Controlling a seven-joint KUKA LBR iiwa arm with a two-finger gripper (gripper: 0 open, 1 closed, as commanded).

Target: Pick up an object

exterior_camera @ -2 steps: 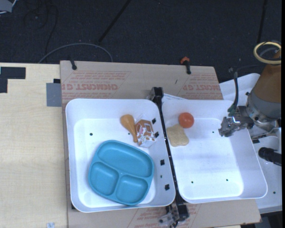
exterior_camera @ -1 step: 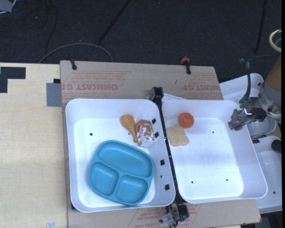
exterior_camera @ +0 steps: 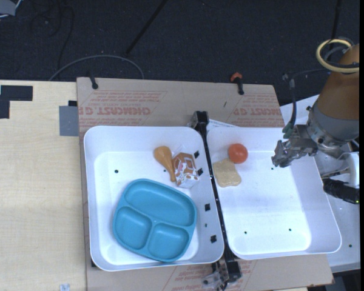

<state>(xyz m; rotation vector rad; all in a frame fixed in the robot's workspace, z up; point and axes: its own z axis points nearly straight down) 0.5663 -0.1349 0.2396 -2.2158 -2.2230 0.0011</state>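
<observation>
Right bin (exterior_camera: 291, 235) holds a red ball (exterior_camera: 237, 153) and beige sponge (exterior_camera: 227, 174) near its left wall. Gripper (exterior_camera: 283, 154) hovers to their right; its state cannot be told. Approach step; next, descend over one.

Tomato (exterior_camera: 237, 153): small, round, red-orange; lies just up and right of the sponge.
Sponge (exterior_camera: 226, 174): pale yellow, flat.
Wooden spoon (exterior_camera: 165, 160): left of the sponge.
Wrapped snack (exterior_camera: 185, 168): brown-and-white, between spoon and sponge.
Blue plate (exterior_camera: 155, 219): three compartments, down-left of the sponge.
</observation>
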